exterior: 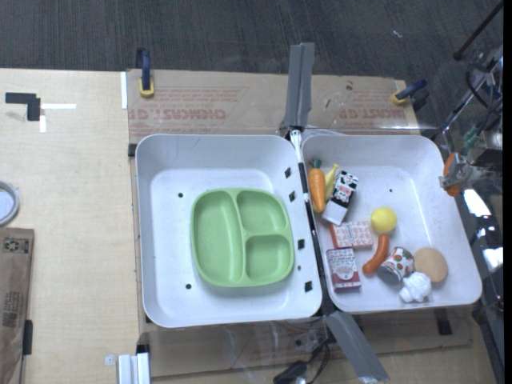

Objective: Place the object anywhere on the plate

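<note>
two shallow white bins sit side by side on the worktop. the left bin (152, 214) carries a green plate (242, 237) with three compartments, nothing on it. the right bin (416, 162) carries the small things: an orange carrot (318, 189) near the divider, a black-and-white carton (342, 196) just beside it, a yellow ball (384, 219), an orange sausage (375, 256), two small red-and-white boxes (342, 267), a patterned cup (395, 264) on its side, a tan egg shape (431, 264) and a white lumpy piece (415, 288), the last three crowded in the near right corner.

the arm stands at the far right edge, past the rim of the right bin; its end effector is lost in the clutter there, so i cannot tell how it stands or whether it has hold of anything.

which object is meant is not given (any would do). all look like light toy pieces, probably hard and smooth. the ball and egg would likely roll or slip; the carrot or sausage, taken across the middle of its length, looks the surer hold. the carton stands close against the carrot, which could foul a grasp.
</note>
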`<control>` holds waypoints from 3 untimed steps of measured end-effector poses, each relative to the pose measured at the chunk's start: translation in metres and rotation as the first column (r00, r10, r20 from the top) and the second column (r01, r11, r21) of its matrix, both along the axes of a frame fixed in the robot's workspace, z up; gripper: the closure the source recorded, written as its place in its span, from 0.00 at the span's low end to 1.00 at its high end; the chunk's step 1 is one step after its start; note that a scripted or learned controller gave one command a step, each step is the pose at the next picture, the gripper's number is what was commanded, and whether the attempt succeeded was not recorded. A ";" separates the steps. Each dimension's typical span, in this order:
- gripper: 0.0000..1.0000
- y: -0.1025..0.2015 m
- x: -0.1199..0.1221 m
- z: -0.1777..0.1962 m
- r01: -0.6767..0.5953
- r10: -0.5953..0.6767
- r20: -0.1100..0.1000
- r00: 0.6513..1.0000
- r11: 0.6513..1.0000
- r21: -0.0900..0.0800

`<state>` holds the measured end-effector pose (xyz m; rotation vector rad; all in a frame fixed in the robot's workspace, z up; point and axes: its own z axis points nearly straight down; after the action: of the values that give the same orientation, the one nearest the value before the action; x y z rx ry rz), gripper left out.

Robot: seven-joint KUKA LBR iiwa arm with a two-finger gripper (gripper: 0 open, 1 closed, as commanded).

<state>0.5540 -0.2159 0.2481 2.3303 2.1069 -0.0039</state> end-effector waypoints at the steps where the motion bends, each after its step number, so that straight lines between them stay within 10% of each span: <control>1: 1.00 0.051 0.030 -0.049 -0.400 0.400 0.000 0.916 0.916 0.003; 2: 1.00 0.060 -0.041 0.003 -0.383 0.383 0.001 0.924 0.924 0.002; 3: 1.00 0.146 -0.037 -0.039 -0.379 0.379 -0.001 0.925 0.925 0.003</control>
<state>0.5166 -0.0699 0.2094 1.8809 2.5190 -0.0030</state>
